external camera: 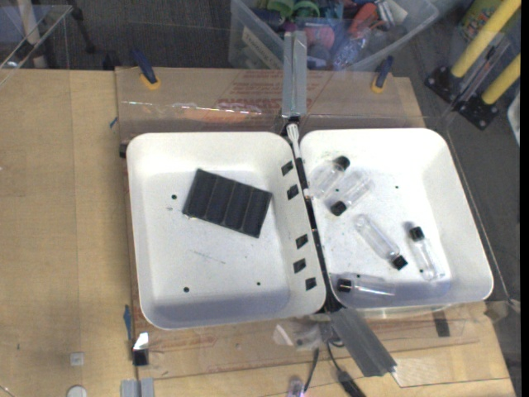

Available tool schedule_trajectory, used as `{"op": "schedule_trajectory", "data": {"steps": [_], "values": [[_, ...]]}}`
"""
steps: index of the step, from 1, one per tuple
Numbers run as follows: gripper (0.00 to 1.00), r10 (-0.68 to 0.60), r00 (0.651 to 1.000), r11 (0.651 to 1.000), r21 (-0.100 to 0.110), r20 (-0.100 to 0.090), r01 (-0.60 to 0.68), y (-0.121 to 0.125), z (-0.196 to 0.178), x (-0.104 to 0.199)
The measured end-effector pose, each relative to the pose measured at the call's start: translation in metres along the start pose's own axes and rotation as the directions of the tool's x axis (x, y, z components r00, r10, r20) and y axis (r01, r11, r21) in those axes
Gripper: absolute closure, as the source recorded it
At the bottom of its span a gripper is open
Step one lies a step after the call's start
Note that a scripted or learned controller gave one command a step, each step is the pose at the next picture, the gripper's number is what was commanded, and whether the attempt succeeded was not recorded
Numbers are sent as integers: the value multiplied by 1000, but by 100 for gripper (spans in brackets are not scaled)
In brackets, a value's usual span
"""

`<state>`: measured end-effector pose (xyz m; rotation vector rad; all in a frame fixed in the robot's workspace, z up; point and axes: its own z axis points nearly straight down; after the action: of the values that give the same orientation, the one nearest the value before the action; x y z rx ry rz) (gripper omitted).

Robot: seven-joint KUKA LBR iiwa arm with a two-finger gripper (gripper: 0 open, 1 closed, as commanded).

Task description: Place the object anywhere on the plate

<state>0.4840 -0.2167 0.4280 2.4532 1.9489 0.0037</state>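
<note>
camera view: looks down at a slant on a wooden bench [58, 222] with two shallow white bins side by side.
left bin [153, 246]: holds the plate, lying flat on the floor of the bin.
plate [227, 203]: black, rectangular and ribbed, turned a little askew, in the upper middle of the left bin, with nothing lying on it.
right bin [467, 222]: holds five clear vials with black caps, all lying on their sides.
upper vials: one [329, 174] near the top left of the right bin, another [353, 193] just beside it.
middle vials: one [377, 238] slanting toward the centre, another [423, 253] to its right, near but apart from it.
lowest vial [365, 285]: along the near edge of the right bin, cap toward the divide.
task's thing: the vials all lie in the right bin, well apart from the plate.
divide: a row of small black tabs [299, 241] runs along the seam between the bins.
gripper: cannot tell whether it is spread or pressed together.
background: a clear tub of coloured toys [331, 15] behind the bins, yellow tubes [492, 23] at the upper right.
</note>
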Motion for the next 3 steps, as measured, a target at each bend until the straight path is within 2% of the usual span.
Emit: {"op": "schedule_trajectory", "data": {"steps": [1, 2, 3], "values": [[0, 0, 1000, 1000, 0, 0, 0, 0, 0, 0], [100, 2, 1000, 1000, -3, 1, -2, 1, -10, -1], [0, 2, 1000, 1000, -3, 2, -2, 1, -10, -1]]}}
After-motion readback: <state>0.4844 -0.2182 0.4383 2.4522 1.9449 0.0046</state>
